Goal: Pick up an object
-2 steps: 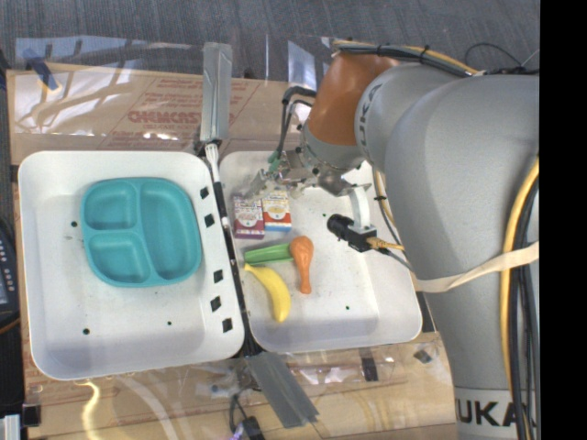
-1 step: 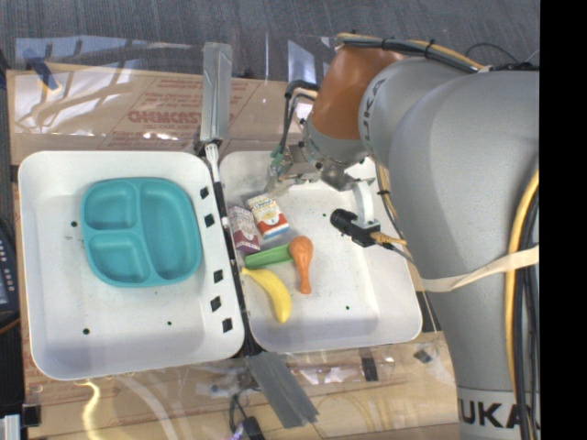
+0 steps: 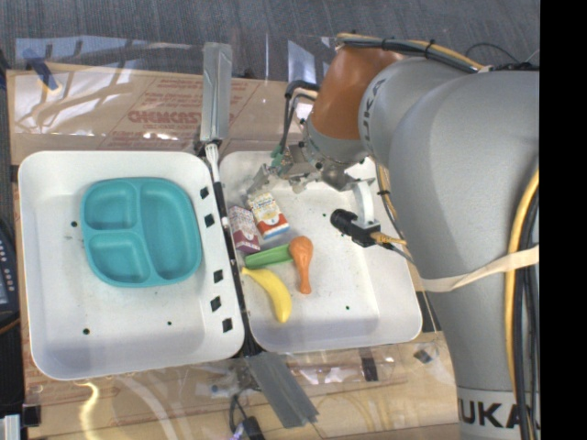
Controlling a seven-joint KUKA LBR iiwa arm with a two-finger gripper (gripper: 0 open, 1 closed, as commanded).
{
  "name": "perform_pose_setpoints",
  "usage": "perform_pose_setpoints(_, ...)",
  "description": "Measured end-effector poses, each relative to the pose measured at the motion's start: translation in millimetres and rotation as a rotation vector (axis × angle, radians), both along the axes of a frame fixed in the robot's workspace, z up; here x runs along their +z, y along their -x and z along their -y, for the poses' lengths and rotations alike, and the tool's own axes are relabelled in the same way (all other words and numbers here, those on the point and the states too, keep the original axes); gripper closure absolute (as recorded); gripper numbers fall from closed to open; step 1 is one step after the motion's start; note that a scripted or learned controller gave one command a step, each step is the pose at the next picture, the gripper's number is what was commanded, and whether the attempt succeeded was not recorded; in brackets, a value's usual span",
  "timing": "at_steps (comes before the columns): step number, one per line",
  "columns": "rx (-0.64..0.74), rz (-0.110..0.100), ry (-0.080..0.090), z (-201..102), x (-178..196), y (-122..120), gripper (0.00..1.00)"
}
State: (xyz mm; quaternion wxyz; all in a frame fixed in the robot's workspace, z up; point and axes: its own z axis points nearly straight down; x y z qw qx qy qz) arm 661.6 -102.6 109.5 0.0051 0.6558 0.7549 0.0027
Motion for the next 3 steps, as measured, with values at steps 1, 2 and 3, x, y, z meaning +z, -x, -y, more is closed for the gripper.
perform_pose_setpoints(1,-0.052,-0.016,-0.002,-3.7,-18.6,43.7,0.0)
perform_pose_setpoints(2,-0.047,-0.018,-0.002,-4.4,-9.1,43.6,1.0)
perform_pose_setpoints(3,-0.049,-0.012,-0.003,-26.9,83.3,61.6,1.0)
